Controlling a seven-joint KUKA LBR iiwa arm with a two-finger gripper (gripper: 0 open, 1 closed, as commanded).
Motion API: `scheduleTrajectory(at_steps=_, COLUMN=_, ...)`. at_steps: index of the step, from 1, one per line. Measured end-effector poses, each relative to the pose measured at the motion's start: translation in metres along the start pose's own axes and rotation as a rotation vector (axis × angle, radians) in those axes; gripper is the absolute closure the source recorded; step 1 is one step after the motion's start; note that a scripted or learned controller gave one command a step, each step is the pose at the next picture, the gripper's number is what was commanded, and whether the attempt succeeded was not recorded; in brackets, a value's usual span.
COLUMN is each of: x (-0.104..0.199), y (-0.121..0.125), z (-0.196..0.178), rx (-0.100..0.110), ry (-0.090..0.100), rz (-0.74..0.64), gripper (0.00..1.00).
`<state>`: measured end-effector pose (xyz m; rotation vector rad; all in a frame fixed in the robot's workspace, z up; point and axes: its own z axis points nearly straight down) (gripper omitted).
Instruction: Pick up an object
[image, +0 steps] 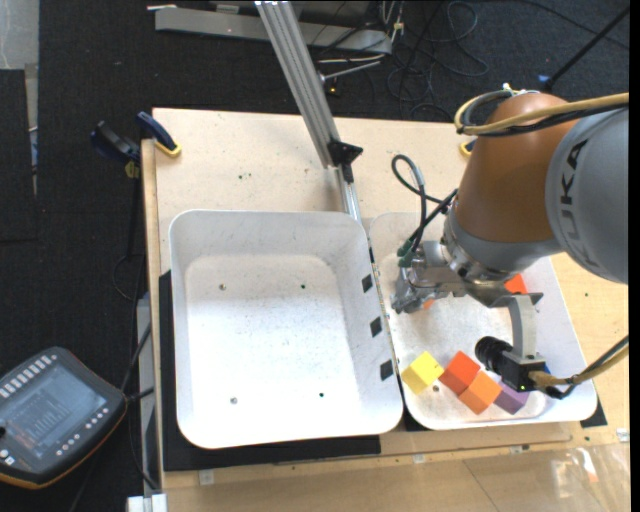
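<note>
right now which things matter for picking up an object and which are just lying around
For the job:
gripper
yellow block
red-orange block
orange block
purple block
right bin

Lying about:
left bin
teach pendant
clamp

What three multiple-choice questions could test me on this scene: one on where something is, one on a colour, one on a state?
1. Where do the blocks lie?
A. left bin
B. right bin
C. on the bench

2. What colour is the block nearest the left bin?
A. yellow
B. green
C. black

3. Where is the gripper?
A. above the right bin
B. above the left bin
C. off the bench

Answers:
B, they sit in the right bin.
A, the yellow block.
A, the gripper hangs there, away from the left bin.
</note>
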<state>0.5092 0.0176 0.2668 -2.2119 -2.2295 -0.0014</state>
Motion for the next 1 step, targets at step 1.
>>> scheduleTrajectory(at_steps=1, x=0.0575, y=-0.0053, z=0.0245, rx=0.004, ry=0.0, rz=0.0, gripper=1.0)
